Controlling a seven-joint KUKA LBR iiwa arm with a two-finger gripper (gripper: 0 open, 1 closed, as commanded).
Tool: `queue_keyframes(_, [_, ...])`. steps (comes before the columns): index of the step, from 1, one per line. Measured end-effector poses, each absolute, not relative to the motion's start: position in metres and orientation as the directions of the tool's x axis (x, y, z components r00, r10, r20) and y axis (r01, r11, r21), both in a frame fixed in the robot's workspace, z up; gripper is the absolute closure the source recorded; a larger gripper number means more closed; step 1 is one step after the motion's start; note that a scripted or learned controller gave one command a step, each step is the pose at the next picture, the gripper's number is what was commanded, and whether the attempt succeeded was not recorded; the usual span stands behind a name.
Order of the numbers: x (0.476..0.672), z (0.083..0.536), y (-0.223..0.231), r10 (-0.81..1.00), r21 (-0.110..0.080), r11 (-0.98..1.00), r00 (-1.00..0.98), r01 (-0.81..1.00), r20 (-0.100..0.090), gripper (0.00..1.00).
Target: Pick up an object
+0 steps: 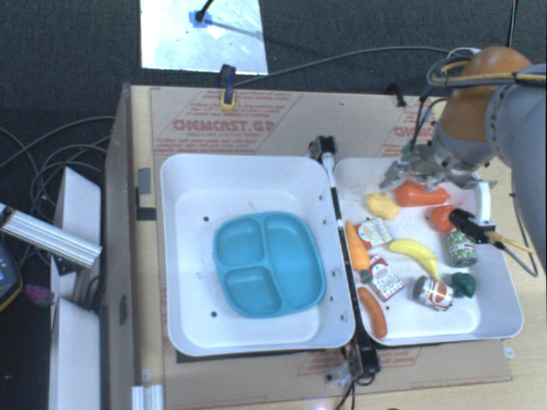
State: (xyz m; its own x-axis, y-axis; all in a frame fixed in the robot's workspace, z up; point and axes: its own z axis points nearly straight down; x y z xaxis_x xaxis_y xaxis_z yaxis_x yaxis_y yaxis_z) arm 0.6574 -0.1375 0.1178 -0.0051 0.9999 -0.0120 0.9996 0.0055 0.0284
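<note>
My gripper (418, 176) hangs low over the far part of the right bin (500, 319), right above an orange-red toy food piece (420, 196). Whether it touches that piece is not clear. Just left of it lies a yellow chunk (382, 205). Further forward in the bin are a banana (415, 254), a carrot (357, 244) along the left wall, a sausage (373, 311), a red-and-white can (436, 293), a green can (461, 248), a red tomato-like piece (441, 218) and two small packets (376, 231) (386, 280).
The left bin (184, 229) holds a blue divided plate (269, 263). A dark green piece (464, 284) sits near the right bin's right side. The grey arm with its orange band (479, 92) fills the upper right. Cables run around the bench.
</note>
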Motion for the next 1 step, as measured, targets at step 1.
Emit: queue_keyframes(1, [0.6591, 0.1301, -0.1379, 1.0, 0.035, 0.007, -0.006, 0.999, -0.013, 1.0])
